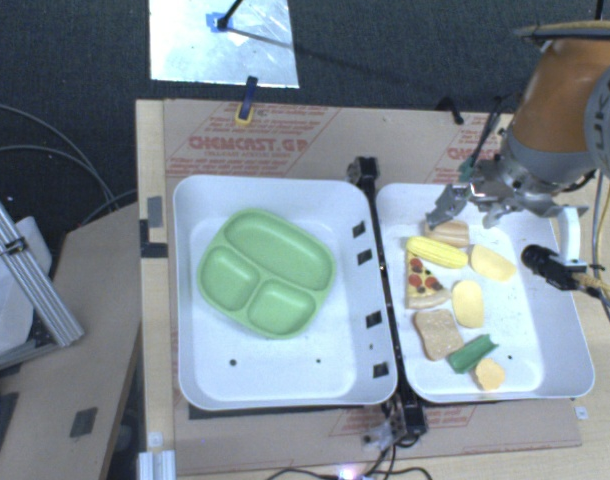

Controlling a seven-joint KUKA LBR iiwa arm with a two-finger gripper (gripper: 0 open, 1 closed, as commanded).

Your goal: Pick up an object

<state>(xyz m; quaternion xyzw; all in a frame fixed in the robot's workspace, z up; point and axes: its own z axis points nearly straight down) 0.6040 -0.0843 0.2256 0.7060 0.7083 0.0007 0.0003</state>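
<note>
Nothing is lifted yet: the tool (477,206) hangs with fingers spread and empty over the right bin (555,338), just above the corn (437,252), every toy food lying in place.

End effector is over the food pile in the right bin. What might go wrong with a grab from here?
1. The toy foods are packed tight: the corn cob touches the pizza slice and a bun-like piece, so the end effector may catch two things or push them apart.
2. It hangs near the right bin's back wall, leaving little room to descend.
</note>
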